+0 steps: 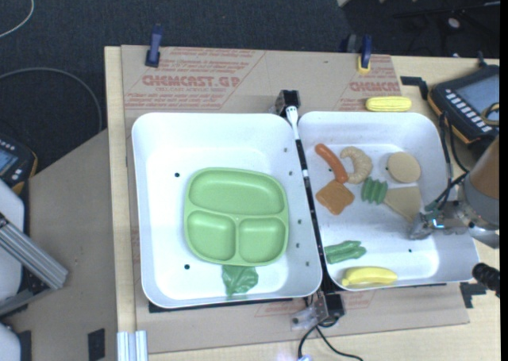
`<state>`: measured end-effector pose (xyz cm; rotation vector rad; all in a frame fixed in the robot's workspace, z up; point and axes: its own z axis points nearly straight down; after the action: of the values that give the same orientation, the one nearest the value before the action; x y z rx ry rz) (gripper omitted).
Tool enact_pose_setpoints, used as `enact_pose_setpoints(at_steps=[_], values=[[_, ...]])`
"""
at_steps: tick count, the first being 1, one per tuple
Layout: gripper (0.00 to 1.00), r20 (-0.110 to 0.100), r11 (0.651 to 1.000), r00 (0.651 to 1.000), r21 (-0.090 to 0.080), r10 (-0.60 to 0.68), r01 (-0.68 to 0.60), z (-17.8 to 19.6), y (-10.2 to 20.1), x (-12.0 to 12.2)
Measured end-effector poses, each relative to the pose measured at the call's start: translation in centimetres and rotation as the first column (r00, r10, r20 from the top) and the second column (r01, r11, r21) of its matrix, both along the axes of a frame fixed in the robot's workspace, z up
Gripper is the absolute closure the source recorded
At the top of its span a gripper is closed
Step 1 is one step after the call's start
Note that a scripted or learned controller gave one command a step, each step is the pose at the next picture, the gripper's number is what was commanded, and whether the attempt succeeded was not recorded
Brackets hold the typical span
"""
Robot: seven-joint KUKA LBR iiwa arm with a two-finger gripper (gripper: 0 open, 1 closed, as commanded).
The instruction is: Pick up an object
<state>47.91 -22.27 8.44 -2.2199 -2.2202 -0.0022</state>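
Note:
The right bin (373,118) holds toy food: a red sausage (331,160), a pale curled pastry (358,163), a round tan biscuit (403,167), a brown toast slice (334,197), a ridged green piece (374,190), a tan wedge (402,201), a green pea pod (344,252) and a yellow banana (369,276). My gripper (421,228) reaches in from the right and sits low over the bin floor, just below the tan wedge and near the bin's right wall. Nothing shows in its grasp.
The left bin (159,193) carries a green divided plate (236,215) with a green leaf (240,278) at its front. A yellow corn cob (388,103) lies on the bench behind the right bin. A dark pendant device (468,101) sits at the far right.

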Motion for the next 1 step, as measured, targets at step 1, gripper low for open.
enact_pose_setpoints(at_steps=[1], values=[[1.0, 0.0, 1.0, 1.0, 0.0, 0.0, 0.0, 0.0, 0.0, 0.0]])
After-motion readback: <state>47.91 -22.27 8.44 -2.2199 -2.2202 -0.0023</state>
